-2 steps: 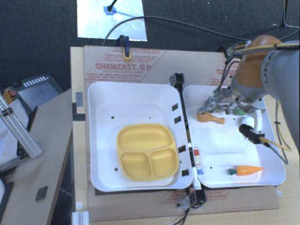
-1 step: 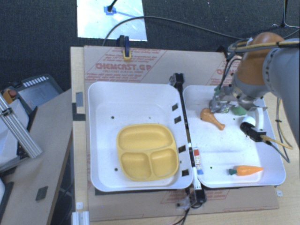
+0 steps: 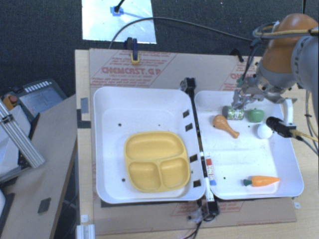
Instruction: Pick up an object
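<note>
Left bin (image 3: 107, 103): holds one yellow divided tray (image 3: 156, 160), three compartments, lying flat toward the bin's front right. Nothing sits in the tray's compartments.

Divider (image 3: 197, 143) between the two bins carries black clips along its length.

Right bin (image 3: 279, 158), contents left to right:
- orange-tan drumstick toy (image 3: 225, 125), upper left area, lying on its side, thin end pointing down-right
- small grey-green can (image 3: 234, 113) just above-right of the drumstick, on its side
- toy carrot (image 3: 262, 181) near the front edge, well apart from the rest, green end to the left
- green round toy (image 3: 255, 115) just right of the can
- white ball (image 3: 264, 131) below the green toy, next to a black fitting on the arm

Gripper (image 3: 240, 102) is down over the back of the right bin, tips right at the can's top edge. Fingers too small and blurred to read; can't tell if they're spread or closed, or whether they touch the can. Nothing is visibly lifted; all pickable items rest on the bin floor.
</note>
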You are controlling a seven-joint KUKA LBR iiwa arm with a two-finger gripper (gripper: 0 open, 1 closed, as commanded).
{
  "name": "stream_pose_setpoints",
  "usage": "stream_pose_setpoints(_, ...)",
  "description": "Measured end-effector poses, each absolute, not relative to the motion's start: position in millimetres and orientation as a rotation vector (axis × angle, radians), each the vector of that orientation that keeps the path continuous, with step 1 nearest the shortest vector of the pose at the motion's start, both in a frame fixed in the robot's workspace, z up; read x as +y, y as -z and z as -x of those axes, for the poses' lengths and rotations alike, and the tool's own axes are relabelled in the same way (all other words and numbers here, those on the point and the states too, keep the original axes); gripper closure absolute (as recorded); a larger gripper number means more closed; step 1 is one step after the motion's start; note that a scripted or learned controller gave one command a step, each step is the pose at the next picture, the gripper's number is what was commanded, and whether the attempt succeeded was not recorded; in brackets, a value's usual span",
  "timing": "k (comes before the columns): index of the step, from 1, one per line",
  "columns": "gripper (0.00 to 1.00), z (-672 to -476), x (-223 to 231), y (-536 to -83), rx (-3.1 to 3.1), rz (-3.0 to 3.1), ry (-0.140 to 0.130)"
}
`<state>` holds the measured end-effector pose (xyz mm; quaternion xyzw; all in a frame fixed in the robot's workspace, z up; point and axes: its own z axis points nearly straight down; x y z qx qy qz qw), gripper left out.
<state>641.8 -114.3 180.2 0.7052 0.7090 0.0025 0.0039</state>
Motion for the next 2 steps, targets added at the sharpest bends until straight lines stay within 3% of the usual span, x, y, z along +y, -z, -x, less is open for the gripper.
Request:
stream_pose_setpoints(1,1.00,-643.6,-114.5,-235.2,2.223,-2.210,-0.007)
stream_pose_setpoints(2,1.00,-641.6,-51.8,-233.9,2.233,-2.210,-0.005)
